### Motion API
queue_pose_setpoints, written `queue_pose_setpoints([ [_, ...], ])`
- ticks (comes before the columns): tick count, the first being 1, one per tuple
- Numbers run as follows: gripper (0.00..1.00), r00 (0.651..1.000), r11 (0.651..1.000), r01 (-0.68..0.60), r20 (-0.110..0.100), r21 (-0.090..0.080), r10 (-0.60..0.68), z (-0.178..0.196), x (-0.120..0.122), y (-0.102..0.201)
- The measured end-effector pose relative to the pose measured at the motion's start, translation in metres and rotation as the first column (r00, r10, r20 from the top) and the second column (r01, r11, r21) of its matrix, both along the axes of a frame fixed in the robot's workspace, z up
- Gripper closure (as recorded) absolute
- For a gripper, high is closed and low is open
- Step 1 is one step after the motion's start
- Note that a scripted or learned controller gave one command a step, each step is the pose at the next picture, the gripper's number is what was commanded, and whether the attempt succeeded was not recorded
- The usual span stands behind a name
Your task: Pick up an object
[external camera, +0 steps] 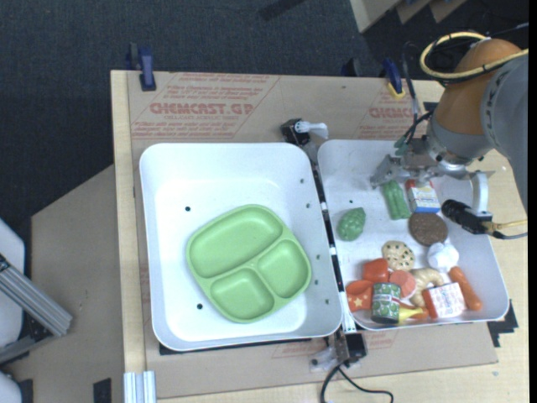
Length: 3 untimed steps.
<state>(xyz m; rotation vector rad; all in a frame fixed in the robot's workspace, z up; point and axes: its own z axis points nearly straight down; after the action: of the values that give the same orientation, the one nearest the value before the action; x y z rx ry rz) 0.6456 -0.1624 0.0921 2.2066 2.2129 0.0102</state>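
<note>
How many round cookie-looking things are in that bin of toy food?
2. A dark brown cookie lies near the right bin's far side, and a pale chocolate-chip cookie sits just nearer, beside the food pile. Others may be hidden beneath that pile.

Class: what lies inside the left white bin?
Inside the left bin lies a green divided tray, its three compartments bare. Whatever is beneath the tray is covered.

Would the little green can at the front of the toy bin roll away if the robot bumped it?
Probably not. The green can stands upright and is wedged among other toys, so it would likelier tip than roll. It looks like light toy food, and its smooth round side might slip from a gripper.
</note>
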Motion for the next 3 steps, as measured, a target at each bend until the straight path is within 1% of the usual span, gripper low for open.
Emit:
queue_pose_setpoints([
  [1, 1.0, 1.0, 1.0, 0.0, 0.005, -0.002, 0.0, 0.012, 0.001, 0.0],
  [2, 0.0, 1.0, 1.0, 0.0, 0.002, -0.001, 0.0, 0.01, 0.0, 0.0],
  [3, 0.0, 1.0, 1.0, 0.002, 0.003, 0.003, -0.002, 0.0, -0.054, -0.029],
])
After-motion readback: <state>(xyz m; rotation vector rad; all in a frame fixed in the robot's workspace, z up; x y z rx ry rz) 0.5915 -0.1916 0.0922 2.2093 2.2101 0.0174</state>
